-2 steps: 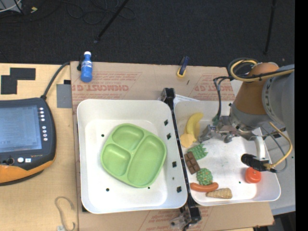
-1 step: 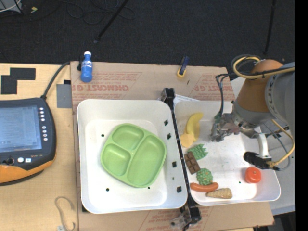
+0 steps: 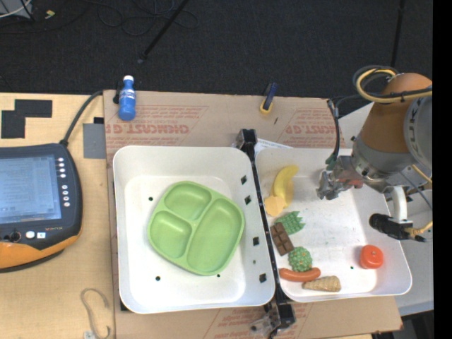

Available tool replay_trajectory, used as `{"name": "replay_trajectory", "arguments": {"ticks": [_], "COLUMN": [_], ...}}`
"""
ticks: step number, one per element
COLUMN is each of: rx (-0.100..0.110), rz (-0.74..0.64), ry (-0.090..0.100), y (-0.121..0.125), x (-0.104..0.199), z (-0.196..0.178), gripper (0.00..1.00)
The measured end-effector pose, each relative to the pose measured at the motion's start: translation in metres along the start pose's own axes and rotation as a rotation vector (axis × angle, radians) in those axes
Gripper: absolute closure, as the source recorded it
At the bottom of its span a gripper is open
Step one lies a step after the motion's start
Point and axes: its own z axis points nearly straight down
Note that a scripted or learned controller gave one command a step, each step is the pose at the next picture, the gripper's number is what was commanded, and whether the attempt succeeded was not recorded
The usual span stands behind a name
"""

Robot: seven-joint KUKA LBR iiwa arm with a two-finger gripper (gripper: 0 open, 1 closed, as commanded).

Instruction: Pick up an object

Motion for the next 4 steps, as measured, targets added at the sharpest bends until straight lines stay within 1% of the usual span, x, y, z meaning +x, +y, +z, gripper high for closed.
{"name": "replay_trajectory", "arguments": {"ticks": [2, 4], "rx": [-0.002, 0.005], "rz": [-0.006, -0.011], "ry": [0.0, 0.003], "y": [0.001, -0.009], "x": [-0.007, 0.1], "z": [-0.091, -0.103], "gripper": [1.0, 1.0]}}
